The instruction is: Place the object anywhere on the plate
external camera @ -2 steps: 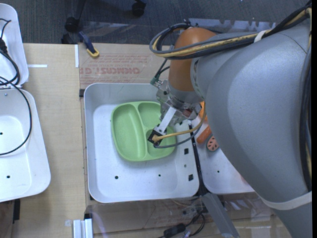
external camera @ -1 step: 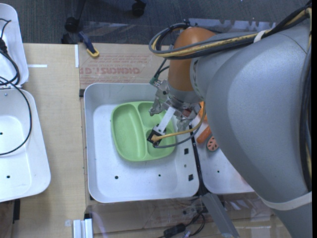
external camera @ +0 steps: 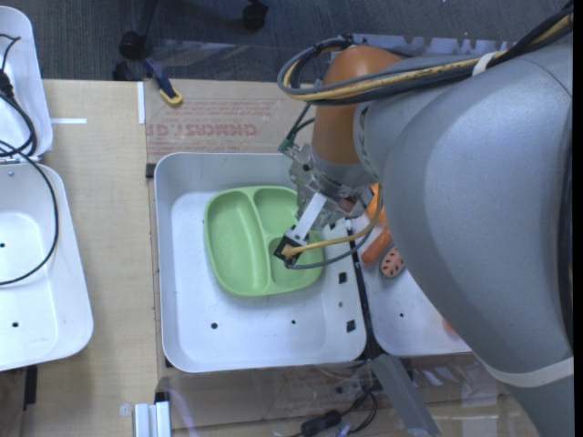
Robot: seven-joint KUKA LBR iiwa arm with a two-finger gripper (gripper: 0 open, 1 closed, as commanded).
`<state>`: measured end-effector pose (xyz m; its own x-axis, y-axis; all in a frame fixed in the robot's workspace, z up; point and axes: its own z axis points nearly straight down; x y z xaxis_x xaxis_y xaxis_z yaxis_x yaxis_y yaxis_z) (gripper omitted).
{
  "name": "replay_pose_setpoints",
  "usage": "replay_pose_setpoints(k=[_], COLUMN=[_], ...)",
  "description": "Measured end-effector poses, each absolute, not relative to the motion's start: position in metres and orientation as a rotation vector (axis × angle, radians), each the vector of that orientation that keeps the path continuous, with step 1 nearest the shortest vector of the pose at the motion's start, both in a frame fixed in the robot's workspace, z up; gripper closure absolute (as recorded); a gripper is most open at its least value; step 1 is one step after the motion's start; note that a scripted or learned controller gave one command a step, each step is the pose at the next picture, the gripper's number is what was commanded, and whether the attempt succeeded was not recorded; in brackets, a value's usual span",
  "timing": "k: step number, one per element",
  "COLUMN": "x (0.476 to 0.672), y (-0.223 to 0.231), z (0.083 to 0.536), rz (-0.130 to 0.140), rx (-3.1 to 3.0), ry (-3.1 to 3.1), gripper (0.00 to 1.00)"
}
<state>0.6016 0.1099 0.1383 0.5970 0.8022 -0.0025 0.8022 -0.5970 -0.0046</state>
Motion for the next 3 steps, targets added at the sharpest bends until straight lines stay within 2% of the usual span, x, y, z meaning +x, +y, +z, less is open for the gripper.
replay_pose_setpoints(k=[1,2,3], x=[0.6016,0.6014,0.6014], y=[0.1106,0.1082,0.1083], z=[0.1383,0.1462,0.1462], rz=[0.006,0.013,0.013], rx=[-2.803,-2.805,-2.805], ry=[-1.410,-1.408,-1.408], gripper=[0.00,1.00,0.00])
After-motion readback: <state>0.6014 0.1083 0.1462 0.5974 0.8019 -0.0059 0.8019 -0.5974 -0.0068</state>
